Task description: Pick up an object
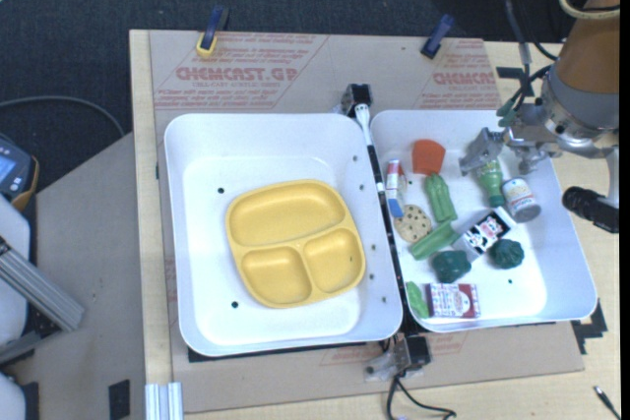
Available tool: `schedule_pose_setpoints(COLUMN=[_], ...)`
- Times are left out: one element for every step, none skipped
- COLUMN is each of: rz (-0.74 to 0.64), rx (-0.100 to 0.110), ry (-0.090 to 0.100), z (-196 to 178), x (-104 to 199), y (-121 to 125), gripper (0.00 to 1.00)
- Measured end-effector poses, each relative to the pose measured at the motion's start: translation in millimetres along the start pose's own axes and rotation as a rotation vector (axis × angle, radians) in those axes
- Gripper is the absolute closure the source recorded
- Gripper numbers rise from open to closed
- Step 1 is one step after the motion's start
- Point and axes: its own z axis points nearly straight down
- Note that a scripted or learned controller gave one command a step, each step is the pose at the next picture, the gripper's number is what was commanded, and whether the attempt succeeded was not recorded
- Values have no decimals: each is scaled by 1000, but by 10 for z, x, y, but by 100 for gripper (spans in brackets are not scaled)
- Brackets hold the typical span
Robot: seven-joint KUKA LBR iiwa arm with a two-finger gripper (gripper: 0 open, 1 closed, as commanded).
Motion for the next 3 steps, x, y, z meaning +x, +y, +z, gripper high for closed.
schedule_pose_setpoints(rz=[-2,-3,-1], rx=[-13,-7,-6], ry=[-2,-1,0], z=[-68,380,933], x=[1,-2,-73], y=[25,90,15], gripper=[0,0,0])
